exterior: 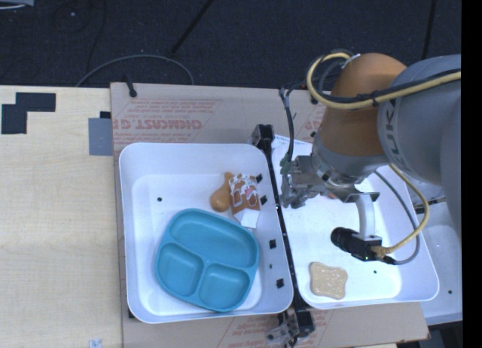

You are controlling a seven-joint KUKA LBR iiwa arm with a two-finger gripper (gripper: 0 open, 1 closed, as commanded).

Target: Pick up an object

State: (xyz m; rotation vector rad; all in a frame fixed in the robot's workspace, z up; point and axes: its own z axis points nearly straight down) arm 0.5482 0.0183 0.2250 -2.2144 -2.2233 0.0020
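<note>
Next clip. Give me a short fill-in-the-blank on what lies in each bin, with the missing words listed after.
1. The blue divided tray lies in the ____ bin.
2. The flat beige piece lies in the ____ bin, near its front edge.
3. The tray has ____ compartments.
4. The small brown toy lies just ____ the tray.

Missing words: left; right; three; behind

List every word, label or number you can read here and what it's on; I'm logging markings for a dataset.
Cardboard sheet behind the bins: red print, upside down and mirrored from this view; too faint to read reliably.
Cardboard along the front edge: red print, too small and blurred to read.
Blue divided tray, left bin, right bin: no text visible.
</note>
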